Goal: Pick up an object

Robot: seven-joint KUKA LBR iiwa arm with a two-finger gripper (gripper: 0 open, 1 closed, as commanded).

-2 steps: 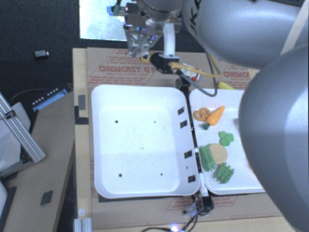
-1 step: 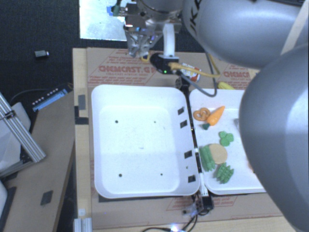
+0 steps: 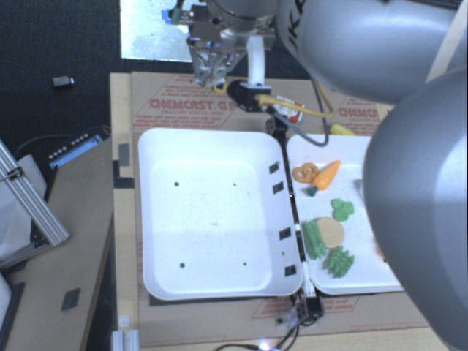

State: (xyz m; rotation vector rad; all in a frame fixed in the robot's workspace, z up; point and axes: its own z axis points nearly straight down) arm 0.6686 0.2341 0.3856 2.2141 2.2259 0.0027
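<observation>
Reaching in from the right, the grey arm sweeps across the upper part of the view, its orange band at the top edge and its wrist pointing down beyond the far rim of the bins. The tool (image 3: 210, 70) hangs over the cardboard sheet (image 3: 175, 102) behind the left white plastic bin (image 3: 212, 214); whether it is open or closed cannot be told. The right white plastic bin (image 3: 357, 278) holds an orange toy carrot (image 3: 327, 174), a brown pretzel (image 3: 305, 172), a round tan biscuit (image 3: 330, 232), a green bean pod (image 3: 314, 240) and two leafy green pieces (image 3: 341, 209), all well apart from the tool. The counter (image 3: 73, 218) is pale wood, with dark floor at the upper left.
</observation>
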